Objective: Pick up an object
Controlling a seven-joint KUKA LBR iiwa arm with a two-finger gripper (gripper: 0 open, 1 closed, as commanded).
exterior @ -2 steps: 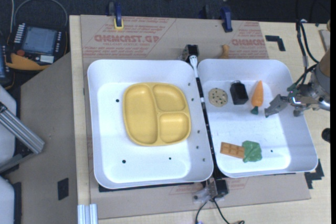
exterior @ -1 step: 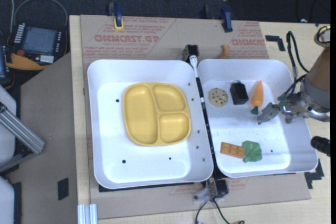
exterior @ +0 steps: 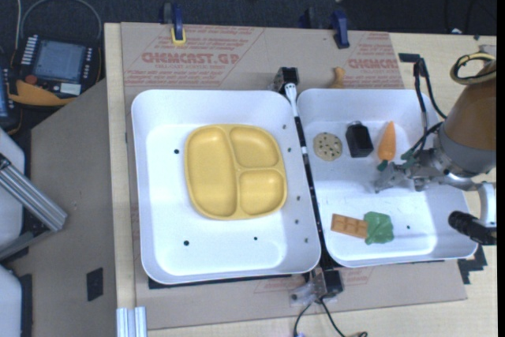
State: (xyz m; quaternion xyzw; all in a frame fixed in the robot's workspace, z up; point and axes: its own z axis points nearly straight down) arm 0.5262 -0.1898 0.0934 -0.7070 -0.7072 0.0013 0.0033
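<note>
Cardboard-topped desk carries two white bins, and in the right white plastic bin the tool, its opening impossible to judge, hangs just beside the orange plastic carrot, whose long axis runs toward the bin's far edge.

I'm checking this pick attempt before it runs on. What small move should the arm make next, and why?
Probably lower the hand a little toward the carrot just above it in the picture. The hand sits over bare floor of the right bin, nothing shows between its tips, and the carrot lies nearest.
</note>
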